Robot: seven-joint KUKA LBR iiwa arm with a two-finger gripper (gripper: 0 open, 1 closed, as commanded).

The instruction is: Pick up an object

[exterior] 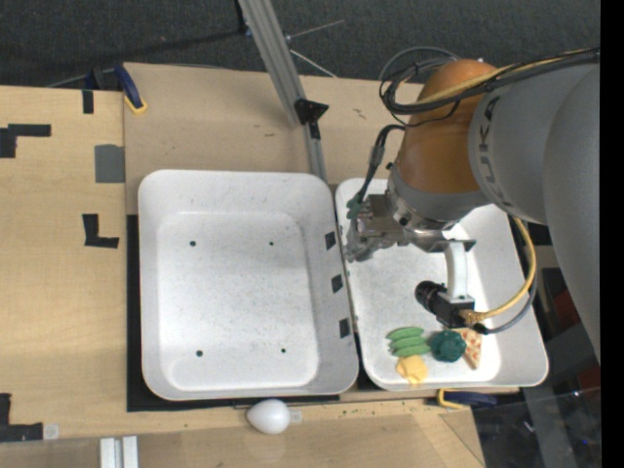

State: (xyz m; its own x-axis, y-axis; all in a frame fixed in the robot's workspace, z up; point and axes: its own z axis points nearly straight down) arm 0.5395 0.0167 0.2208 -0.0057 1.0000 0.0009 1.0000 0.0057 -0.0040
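Where the wooden bench (58,291) fills the left of the frame, black tape marks are seen on it, and dark carpet is seen along the top. A white egg-shaped object (269,416) lies on the bench at the lower centre, just below the left bin (234,281). A grey metal pole (278,61) slants down from the top centre. At the right bin (507,359), the gripper (363,234) is poised over the upper left corner; whether it is open cannot be told. Green pods (409,339), a yellow piece (413,368), a dark green lump (448,345) and an orange-tan piece (473,347) are clustered at its lower edge.
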